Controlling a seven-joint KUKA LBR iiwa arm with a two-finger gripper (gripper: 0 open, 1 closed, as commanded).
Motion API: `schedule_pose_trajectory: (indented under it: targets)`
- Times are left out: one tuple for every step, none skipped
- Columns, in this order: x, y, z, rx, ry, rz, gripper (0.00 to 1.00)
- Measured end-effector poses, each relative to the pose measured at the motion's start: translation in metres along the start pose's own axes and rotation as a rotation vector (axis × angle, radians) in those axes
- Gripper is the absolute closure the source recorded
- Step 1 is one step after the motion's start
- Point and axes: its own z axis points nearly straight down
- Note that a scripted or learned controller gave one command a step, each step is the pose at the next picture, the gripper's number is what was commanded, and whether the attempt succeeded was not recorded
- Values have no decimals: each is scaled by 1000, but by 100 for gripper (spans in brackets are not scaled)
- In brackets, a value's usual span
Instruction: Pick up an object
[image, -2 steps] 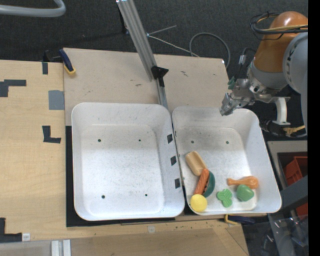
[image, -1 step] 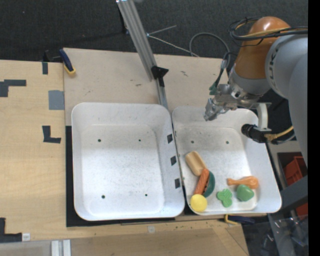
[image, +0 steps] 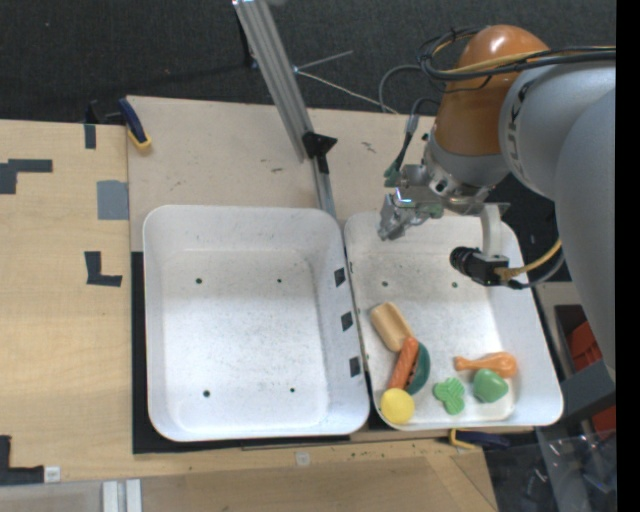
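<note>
Several toy foods lie in the near part of the right bin (image: 440, 275): a tan bread roll (image: 391, 324), an orange carrot (image: 404, 362) lying over a dark green piece (image: 421, 369), a yellow lemon (image: 397, 405), a light green piece (image: 450, 394), a green pepper (image: 489, 385) and an orange drumstick (image: 487, 364). My gripper (image: 393, 226) hangs over the bin's far left corner, well away from the toys, with nothing seen between its fingers.
The left bin (image: 240, 320) adjoins the right one along a shared divider. A slanted metal pole (image: 290, 100) rises behind the bins. A black cable fitting (image: 478, 265) hangs off the wrist above the right bin's far side. The grey arm covers the right side.
</note>
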Motion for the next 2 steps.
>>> schedule_pose_trajectory:
  targets:
    - [51, -7, -11, -1, 0, 0, 100]
    - [107, -11, -17, 0, 0, -1, 100]
